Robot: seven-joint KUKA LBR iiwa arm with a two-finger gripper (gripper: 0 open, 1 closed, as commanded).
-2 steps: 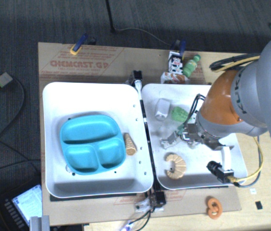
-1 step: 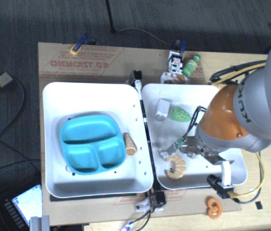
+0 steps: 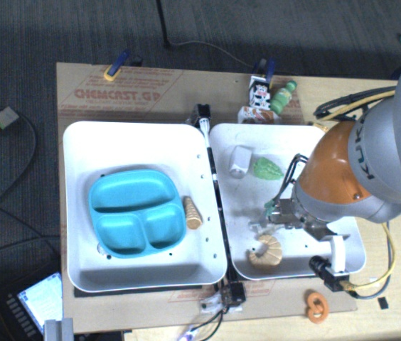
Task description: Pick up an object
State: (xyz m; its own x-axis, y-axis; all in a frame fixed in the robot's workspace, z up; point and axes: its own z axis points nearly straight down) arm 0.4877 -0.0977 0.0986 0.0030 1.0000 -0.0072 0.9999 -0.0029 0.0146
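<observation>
The right bin (image 3: 236, 261) holds a tan croissant-like pastry (image 3: 265, 251) near its front wall, a green leafy piece (image 3: 266, 168) and a small white cup (image 3: 240, 161) toward the back. My gripper (image 3: 275, 217) hangs low over the middle of this bin, just above and behind the pastry, under the grey arm with its orange band (image 3: 333, 170). Nothing can be made out between its fingers. In the left bin (image 3: 76, 190) lies a blue divided tray (image 3: 136, 210) with a tan cone-shaped piece (image 3: 191, 212) at its right side.
Behind the right bin, on the bench, stand a small printed carton and a green bottle (image 3: 268, 99). An orange ring (image 3: 316, 305) lies on the bench in front of the right bin. Cables trail along the arm's right side.
</observation>
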